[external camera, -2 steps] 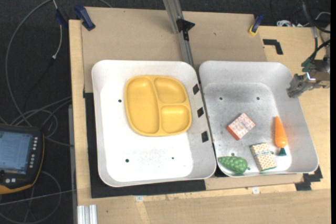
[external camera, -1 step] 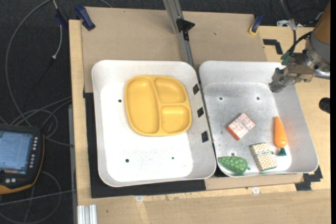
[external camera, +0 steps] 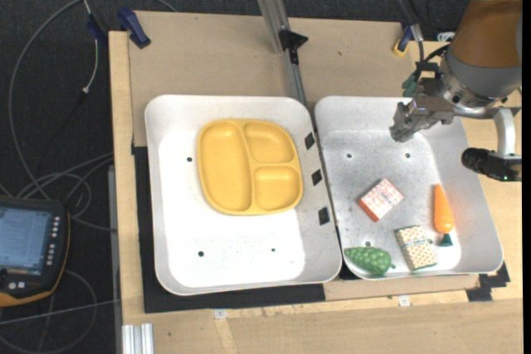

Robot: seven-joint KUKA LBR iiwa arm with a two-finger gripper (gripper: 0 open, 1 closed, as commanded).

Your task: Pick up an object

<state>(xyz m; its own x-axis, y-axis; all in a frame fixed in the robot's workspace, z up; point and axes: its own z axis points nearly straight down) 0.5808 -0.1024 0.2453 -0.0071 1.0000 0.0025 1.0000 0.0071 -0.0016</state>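
From my console, the gripper (external camera: 406,128) hangs over the right bin's (external camera: 357,116) far edge — I cannot tell its state. Four objects lie near the front: carrot (external camera: 443,210), pink box (external camera: 381,199), patterned box (external camera: 416,248), green toy (external camera: 368,260). Left bin (external camera: 170,178) — one yellow tray (external camera: 249,166).

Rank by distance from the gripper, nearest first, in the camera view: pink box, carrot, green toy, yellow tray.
From the gripper, at the right bin's far end:
1. Pink box, middle of the right bin.
2. Carrot, right side of that bin.
3. Green toy, near left corner of that bin.
4. Yellow tray, in the left bin.
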